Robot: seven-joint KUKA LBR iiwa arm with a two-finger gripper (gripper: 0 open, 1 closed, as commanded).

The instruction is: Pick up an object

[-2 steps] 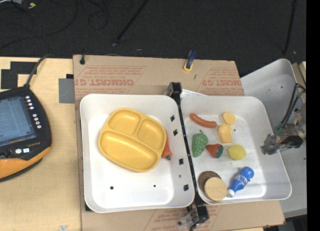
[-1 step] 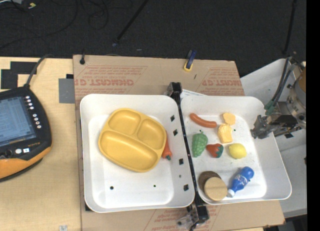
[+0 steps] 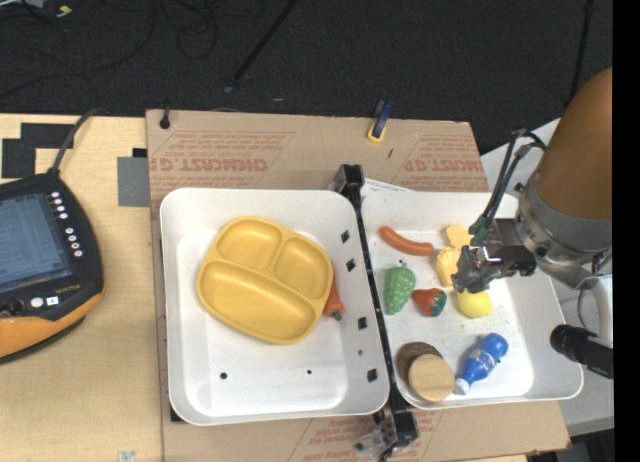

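Observation:
My gripper (image 3: 470, 275) hangs low over the middle of the right bin (image 3: 540, 375), reaching in from the right. Right under and beside it lie a yellow lemon-like fruit (image 3: 475, 303) and a yellow-orange piece (image 3: 446, 267). A pale yellow piece (image 3: 457, 237) sits just above them. Further left in that bin are a sausage (image 3: 406, 241), a green vegetable (image 3: 399, 288) and a red strawberry-like toy (image 3: 430, 301). A blue bottle (image 3: 483, 361) and a round brown-and-tan block (image 3: 428, 371) lie near the front.
The left bin (image 3: 250, 390) bears a yellow divided plate (image 3: 265, 278) with a small orange-red item (image 3: 333, 302) at its right edge. A black divider (image 3: 365, 290) separates the bins. A tablet-like pendant (image 3: 40, 260) lies at far left.

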